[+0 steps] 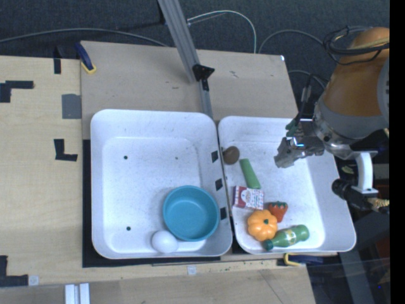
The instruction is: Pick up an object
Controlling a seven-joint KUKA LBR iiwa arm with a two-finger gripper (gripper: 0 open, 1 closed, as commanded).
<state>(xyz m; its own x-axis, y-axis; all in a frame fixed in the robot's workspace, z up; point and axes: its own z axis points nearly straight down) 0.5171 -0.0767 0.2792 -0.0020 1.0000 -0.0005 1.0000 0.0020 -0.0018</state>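
My gripper [290,153] hangs over the right bin [329,227], toward its upper right, with nothing seen between its fingers. Below and left of it lie a brown round object [231,154], a green stick-shaped item [249,173], a small red-and-white carton [249,198], an orange pumpkin [261,225], a small red piece [278,210] and a green bottle [288,236]. In the left bin [126,163] a blue bowl [190,212] sits beside a white ball [165,240].
A grey pole [180,33] slants down from the top to the wall between the two bins. Cables loop over the dark floor behind the bench. The arm's orange-banded body [354,87] looms over the right bin's right side.
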